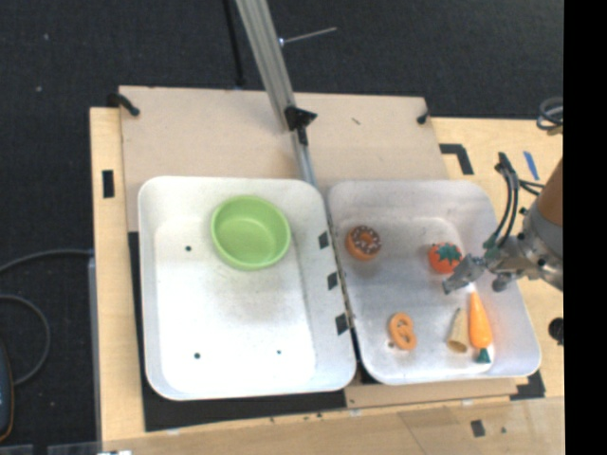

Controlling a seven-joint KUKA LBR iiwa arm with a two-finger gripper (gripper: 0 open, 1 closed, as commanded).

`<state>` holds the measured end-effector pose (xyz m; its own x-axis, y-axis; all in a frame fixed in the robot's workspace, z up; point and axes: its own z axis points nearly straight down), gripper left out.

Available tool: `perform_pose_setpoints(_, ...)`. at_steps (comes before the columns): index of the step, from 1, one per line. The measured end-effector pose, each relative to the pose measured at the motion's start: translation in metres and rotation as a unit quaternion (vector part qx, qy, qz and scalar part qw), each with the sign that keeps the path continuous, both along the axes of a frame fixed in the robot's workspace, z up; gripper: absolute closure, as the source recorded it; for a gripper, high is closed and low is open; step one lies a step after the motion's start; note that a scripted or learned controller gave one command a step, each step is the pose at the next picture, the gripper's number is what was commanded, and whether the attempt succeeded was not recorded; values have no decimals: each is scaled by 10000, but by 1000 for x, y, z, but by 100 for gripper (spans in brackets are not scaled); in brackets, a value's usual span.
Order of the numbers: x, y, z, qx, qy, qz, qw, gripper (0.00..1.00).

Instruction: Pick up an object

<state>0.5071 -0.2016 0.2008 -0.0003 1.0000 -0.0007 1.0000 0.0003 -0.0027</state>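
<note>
While your arm reached in from the right, the end effector (477,275) hung over the right bin (417,197), just above the carrot (479,322) and beside the tomato-like piece (443,257); you could not tell its opening, and nothing showed in its grip; a donut (363,242), pretzel (402,332) and cone (458,331) lay nearby; the left bin (171,349) held a green bowl (250,233).

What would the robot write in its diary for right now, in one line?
task: pick up an object | gripper: over right bin, between tomato and carrot | held: nothing seen | left bin: green bowl
</note>
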Motion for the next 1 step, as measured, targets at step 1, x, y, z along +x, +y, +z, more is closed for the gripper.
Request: perform_pose_setpoints(1,3,-2,-62,3,10,-6,10000,0)
